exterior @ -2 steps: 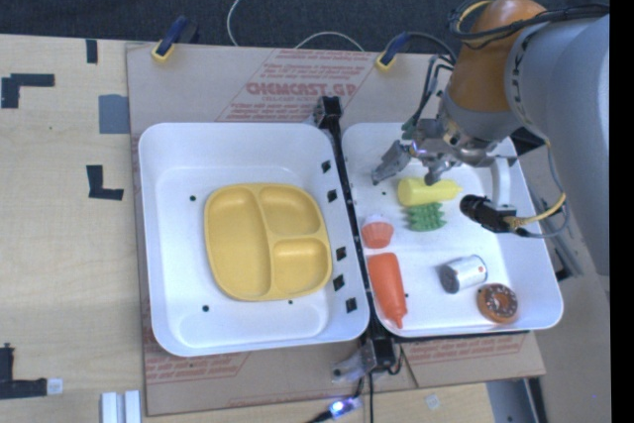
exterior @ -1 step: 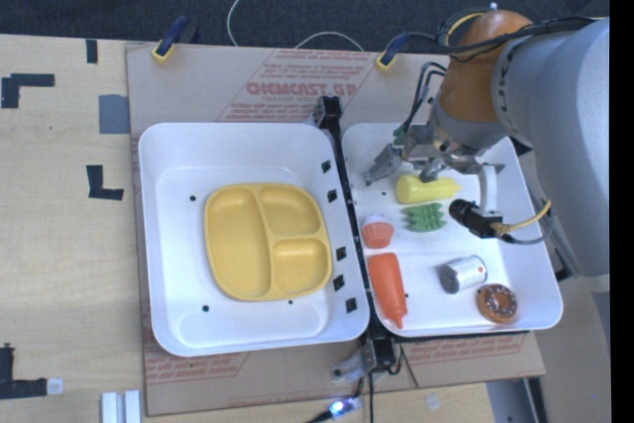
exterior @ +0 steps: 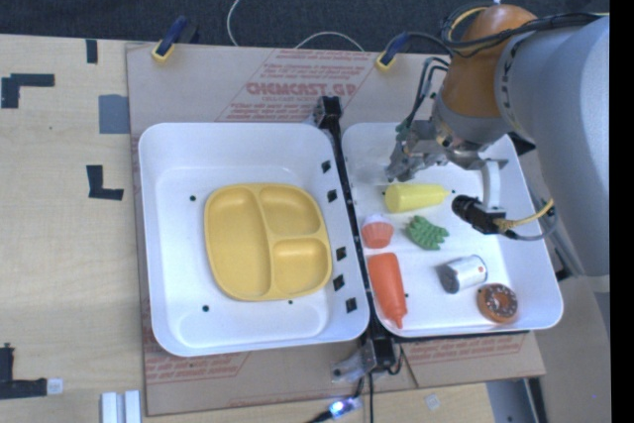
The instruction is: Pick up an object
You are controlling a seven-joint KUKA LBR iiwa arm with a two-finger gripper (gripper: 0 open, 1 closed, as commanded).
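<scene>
**Gripper Hangs Over the Yellow Corn**

The big grey arm comes in from the right. Its gripper is low in the right bin. Far to the gripper's left, in the left bin, lies a yellow tray.

The yellow corn sits right under the gripper, a tiny bit toward the front. Its long side runs left to right. Nothing sits between the fingers, which look a little apart.

Farther front lie the orange carrot, silver can, brown donut, green leafy toy and small peach piece.

I think the corn is the easiest grab.
</scene>
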